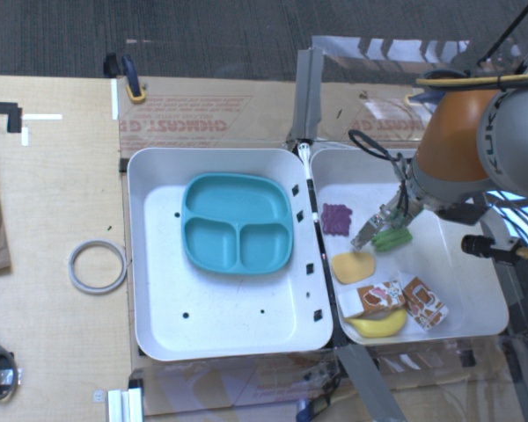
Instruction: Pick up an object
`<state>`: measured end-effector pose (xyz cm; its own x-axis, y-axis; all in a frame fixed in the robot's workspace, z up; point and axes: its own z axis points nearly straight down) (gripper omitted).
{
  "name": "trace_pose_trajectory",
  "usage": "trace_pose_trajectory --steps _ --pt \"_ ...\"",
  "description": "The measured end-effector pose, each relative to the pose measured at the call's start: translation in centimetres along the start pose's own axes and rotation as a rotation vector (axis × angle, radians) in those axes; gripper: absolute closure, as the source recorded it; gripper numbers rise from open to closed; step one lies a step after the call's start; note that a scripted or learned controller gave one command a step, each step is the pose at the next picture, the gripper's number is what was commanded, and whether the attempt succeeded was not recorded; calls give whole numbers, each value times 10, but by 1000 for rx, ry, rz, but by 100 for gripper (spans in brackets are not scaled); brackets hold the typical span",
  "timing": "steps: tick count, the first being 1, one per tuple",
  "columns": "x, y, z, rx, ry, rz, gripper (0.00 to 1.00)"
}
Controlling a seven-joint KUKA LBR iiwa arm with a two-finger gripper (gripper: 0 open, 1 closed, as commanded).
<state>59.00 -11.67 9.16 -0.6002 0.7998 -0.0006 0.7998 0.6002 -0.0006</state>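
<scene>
The two-finger gripper [370, 234] is over the right white bin [475, 319], its metal fingers [363, 238] slanting down toward the bin's left half. A small green object [392, 238] lies touching the gripper on its right side; it is not seen between the fingers. Whether the fingers are parted cannot be determined. Just below the fingertips lies a flat yellow piece [353, 266]; a purple fabric patch [336, 219] lies to their left.

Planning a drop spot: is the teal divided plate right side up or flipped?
Right side up. The teal divided plate lies flat in the left bin, its three compartments facing up.
</scene>
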Motion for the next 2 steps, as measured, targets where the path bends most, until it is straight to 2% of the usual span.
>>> trace_pose_trajectory --steps 1,2 --pt "-5 28 -1 -2 -2 25 0" --pt "13 -7 0 0 1 235 0"
